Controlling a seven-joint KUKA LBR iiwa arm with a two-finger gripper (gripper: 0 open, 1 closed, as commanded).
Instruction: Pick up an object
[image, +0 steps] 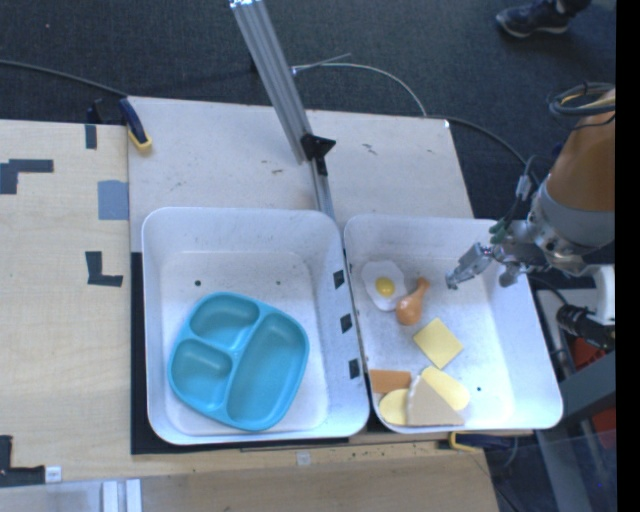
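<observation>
Gripper (484, 266) hovers over the right bin's (520, 350) upper right, jaws apart and holding nothing; nearest pickable piece, the drumstick (411, 303), lies just beside the fried egg (383, 286), down-left of the jaws, its long axis slanting toward them.

Bare floor lies along the right bin (520, 400)'s right side; toy foods crowd its left and front.
</observation>
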